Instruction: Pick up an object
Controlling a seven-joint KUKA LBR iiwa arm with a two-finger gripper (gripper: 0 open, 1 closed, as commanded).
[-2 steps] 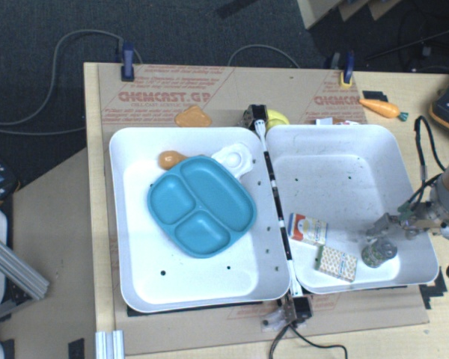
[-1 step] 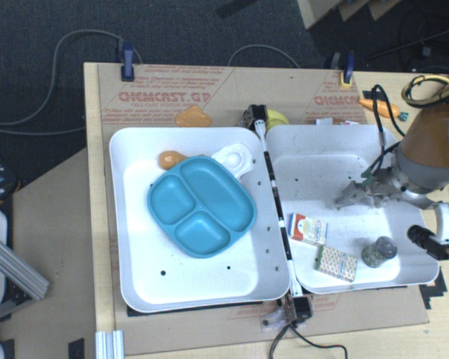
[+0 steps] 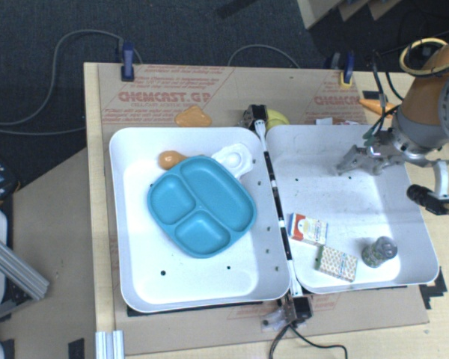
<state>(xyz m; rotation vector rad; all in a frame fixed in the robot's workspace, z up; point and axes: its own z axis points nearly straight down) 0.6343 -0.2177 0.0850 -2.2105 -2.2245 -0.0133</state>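
The gripper is hanging over the upper part of the right bin, fingers spread, pinching nothing. A small carton, a patterned packet and a grey ball are lying toward lower right. A blue plate is sitting in the left bin.

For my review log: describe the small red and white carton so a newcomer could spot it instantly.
Look in the right bin, near its left wall. The red and white carton lies flat there, just above a patterned packet; it alone carries a red panel.
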